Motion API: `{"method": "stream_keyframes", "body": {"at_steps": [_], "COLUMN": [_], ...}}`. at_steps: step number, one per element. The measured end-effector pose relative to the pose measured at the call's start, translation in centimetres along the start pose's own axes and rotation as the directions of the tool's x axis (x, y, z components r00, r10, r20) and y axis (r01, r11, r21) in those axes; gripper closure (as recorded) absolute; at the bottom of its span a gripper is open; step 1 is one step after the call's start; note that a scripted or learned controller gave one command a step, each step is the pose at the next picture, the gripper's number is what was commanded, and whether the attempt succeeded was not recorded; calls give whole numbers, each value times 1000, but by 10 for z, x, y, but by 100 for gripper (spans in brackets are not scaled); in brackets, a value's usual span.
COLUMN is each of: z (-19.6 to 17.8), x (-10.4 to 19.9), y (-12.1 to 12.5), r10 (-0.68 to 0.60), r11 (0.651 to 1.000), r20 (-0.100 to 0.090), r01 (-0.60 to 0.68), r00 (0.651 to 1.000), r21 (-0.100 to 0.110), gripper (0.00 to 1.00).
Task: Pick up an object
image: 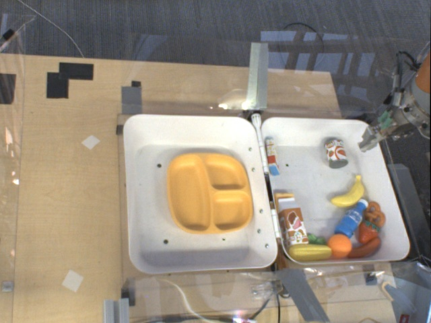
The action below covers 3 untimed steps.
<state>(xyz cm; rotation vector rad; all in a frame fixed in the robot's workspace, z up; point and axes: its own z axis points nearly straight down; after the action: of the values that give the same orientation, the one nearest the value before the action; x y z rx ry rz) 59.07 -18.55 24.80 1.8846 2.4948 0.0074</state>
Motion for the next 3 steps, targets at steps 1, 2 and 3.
{"method": "stream_keyframes", "body": {"at_steps": [1, 2, 3], "z": [124, 120, 157], "x": [-12, -13, 17], "y": [-25, -22, -29], "r10": [390, 389, 645], "r11": [921, 921, 764], "r20": [-4, -2, 0], "r01": [-390, -389, -645], "r00": [921, 921, 764], "r21": [20, 11, 13], "gripper": [100, 0, 0]}}
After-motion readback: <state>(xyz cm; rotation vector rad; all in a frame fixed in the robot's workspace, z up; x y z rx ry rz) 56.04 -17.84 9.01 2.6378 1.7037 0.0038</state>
